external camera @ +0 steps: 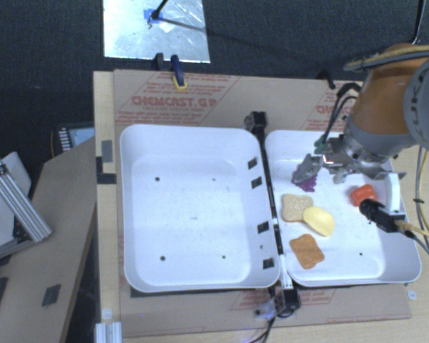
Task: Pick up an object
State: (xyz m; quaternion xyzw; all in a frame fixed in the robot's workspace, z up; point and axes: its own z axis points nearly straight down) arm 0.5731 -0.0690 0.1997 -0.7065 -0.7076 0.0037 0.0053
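Inside right bin [404, 266], purple toy [307, 183], crackers, lemon, fingers [309, 168] state unclear

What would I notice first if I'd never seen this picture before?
Probably the big grey arm with its orange band, reaching in from the right over the right bin. Its gripper hangs just above a small purple thing. Close by in that bin lie a yellow piece, two tan pieces and an orange-red piece.
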